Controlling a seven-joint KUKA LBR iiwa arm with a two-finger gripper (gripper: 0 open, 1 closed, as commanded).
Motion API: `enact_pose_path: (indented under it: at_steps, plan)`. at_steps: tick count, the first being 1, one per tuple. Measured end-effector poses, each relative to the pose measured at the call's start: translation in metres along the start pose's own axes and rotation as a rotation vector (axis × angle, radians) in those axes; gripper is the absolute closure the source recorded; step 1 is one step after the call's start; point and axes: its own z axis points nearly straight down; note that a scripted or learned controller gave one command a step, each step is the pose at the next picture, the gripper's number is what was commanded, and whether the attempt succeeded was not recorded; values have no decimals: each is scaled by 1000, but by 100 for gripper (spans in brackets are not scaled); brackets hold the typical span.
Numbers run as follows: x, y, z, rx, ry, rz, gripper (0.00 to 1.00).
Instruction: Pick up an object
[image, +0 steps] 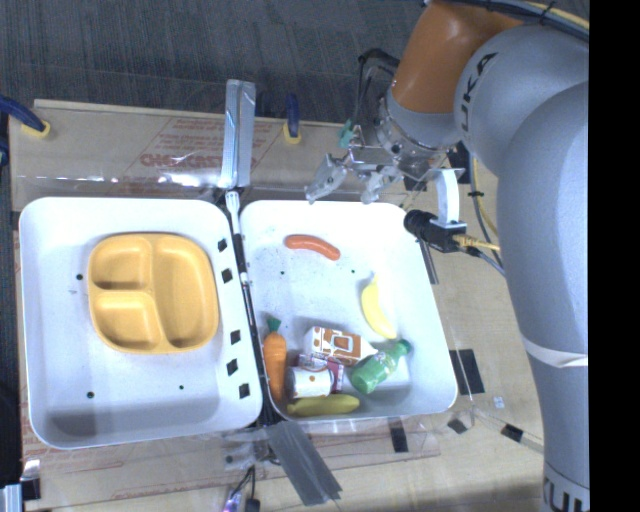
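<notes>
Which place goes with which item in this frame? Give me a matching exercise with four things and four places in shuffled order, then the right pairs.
Things:
1. yellow divided plate
2. sausage
3. carrot
4. gripper

Places:
A. right bin, along its left wall
B. above the far rim of the right bin
C. left bin
D. right bin, far part, lying alone

Pairs: 1-C, 2-D, 3-A, 4-B
</notes>
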Motion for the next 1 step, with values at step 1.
enact_pose_path:
  at_steps: [1]
  plan:
    - [-36,-26,75,0,0,-44,0]
